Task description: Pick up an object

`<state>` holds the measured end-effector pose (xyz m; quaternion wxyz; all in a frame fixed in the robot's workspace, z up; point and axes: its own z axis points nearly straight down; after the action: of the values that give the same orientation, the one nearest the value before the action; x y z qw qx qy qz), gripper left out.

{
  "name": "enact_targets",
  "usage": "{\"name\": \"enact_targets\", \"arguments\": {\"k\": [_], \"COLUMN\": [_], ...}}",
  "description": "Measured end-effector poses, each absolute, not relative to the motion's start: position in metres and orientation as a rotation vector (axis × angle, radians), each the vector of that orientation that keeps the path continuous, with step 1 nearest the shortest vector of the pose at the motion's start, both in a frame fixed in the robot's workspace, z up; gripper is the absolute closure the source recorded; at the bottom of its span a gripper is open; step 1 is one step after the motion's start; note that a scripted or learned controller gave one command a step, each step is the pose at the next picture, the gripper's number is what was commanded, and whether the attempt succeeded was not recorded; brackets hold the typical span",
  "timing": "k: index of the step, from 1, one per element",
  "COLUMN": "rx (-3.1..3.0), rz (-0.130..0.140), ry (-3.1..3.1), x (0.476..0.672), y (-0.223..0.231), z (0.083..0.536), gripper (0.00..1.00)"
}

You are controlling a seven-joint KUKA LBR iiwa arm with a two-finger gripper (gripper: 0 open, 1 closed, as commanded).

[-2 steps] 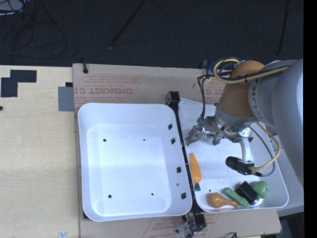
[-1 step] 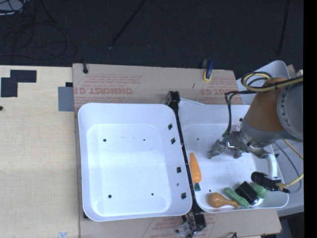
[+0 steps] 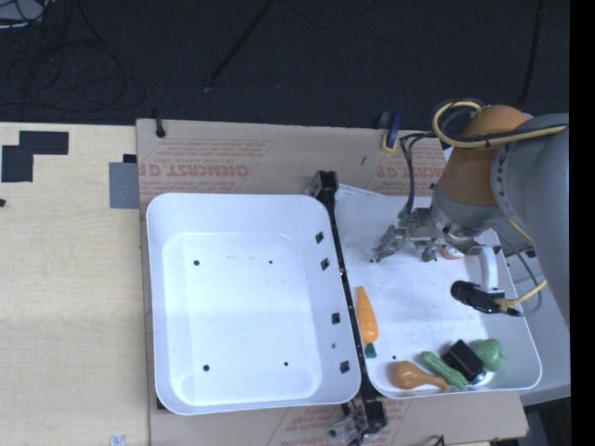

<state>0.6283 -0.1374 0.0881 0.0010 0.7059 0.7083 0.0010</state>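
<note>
The hand, fingers spread apart, is hovering; the carrot (lengthwise twelve-to-six) is lying at seven o'clock.

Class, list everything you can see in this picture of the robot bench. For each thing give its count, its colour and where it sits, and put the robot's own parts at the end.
Bins: 2, white, side by side on the bench; left bin, right bin.
Carrot-like piece: 1, orange, right bin, along its left wall.
Gourd-shaped piece: 1, tan-orange, right bin, near edge.
Long green piece: 1, green, beside the gourd shape.
Black block: 1, black, right bin, near right corner.
Round green piece: 1, green, right of the black block.
Cardboard sheet: 1, brown, under both bins.
Arm: 1, grey with an orange band, from the right.
Gripper: 1, grey, above the right bin's far part.
</note>
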Motion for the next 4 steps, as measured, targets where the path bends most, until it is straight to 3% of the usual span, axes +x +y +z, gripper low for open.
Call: {"name": "enact_targets", "arguments": {"k": [1, 2, 3, 4], "rx": [2.224, 2.223, 2.210, 2.209], "rz": [-0.003, -0.004, 0.015, 0.012], "ry": [2.223, 2.228, 2.220, 2.227], "x": [0.625, 0.616, 0.647, 0.645], "y": [-0.139, -0.084, -0.055, 0.021], "z": [0.097, 0.087, 0.234, 0.325], "gripper": [1.00, 1.00, 1.00, 1.00]}}
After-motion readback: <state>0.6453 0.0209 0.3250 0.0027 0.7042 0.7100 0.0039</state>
